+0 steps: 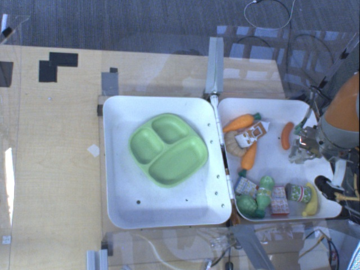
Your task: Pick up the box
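Right white bin, small red-pink box upright, claw grip unclear

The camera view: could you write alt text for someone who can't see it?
A grey robot arm's gripper hovers over the right white bin, crowded with toy food: two orange carrots, a small white-and-brown box. The left white bin holds a green divided plate.
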Robot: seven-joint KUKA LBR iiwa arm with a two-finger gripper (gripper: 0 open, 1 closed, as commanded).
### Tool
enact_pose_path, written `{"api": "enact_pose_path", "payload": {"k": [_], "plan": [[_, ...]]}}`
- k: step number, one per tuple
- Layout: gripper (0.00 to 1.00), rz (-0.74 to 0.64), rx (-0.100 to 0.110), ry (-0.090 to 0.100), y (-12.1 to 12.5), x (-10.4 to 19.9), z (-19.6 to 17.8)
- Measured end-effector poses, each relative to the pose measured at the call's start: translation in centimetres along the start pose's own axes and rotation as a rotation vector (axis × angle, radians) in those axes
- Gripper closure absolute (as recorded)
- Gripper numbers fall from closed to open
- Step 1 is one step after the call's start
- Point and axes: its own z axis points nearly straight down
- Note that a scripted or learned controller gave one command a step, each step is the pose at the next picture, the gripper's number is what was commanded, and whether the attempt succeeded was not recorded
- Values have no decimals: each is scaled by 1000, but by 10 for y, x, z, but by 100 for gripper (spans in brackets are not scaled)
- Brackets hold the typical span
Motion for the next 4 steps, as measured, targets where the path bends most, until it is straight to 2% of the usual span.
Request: {"api": "enact_pose_path", "payload": {"k": [1, 2, 3, 4], "plan": [[0, -1, 0, 0, 0, 0, 0], [0, 106, 2, 1, -11, 28, -18], [0, 165, -3, 3, 38, 18, 22], [100, 154, -9, 3, 40, 20, 9]]}}
